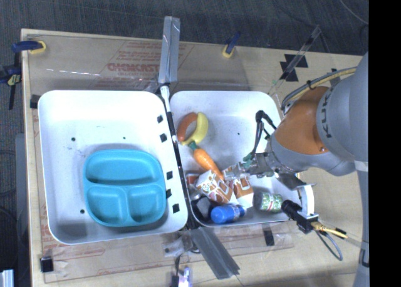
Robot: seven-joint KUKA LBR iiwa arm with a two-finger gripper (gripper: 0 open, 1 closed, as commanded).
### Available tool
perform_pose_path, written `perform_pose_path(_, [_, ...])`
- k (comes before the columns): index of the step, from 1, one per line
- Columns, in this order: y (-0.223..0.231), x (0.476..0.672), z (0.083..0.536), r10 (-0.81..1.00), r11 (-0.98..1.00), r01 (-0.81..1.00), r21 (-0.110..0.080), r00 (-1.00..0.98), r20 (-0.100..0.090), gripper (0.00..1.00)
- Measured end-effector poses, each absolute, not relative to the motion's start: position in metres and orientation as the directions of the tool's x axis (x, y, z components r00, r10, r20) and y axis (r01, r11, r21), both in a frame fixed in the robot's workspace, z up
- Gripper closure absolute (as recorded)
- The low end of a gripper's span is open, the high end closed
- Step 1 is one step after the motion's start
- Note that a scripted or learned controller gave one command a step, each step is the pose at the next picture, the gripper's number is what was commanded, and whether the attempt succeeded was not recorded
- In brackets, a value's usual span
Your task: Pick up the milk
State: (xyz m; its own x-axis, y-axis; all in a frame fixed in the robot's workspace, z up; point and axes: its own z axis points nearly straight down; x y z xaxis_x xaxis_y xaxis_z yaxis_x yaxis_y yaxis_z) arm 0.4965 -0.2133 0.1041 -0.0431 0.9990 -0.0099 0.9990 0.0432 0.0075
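Milk carton (216, 186), boxy brown-and-white cardboard, beside gripper (245, 168), grip state impossible to tell.

A grey robot arm (348, 123) with rounded, smooth casings is seen at the right of the frame, banded in orange (301, 130) above the wrist, where dark lettering is partly visible. Black cables (260, 126) are looped beside the wrist, and a black fitting with white plates is carried below it.

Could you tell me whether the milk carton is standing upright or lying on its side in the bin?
Lying on its side. The milk carton shows its broad brown-and-white printed face upward, resting among the carrot and blue bottle.
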Motion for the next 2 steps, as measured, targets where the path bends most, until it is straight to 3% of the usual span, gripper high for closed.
perform_pose_path(1, [-0.167,0.477,0.159,0.998,-0.063,0.998,-0.001,0.063,-0.001,1.0])
perform_pose_path(2, [-0.134,0.478,0.149,0.982,0.189,0.982,0.002,-0.189,-0.001,1.0])
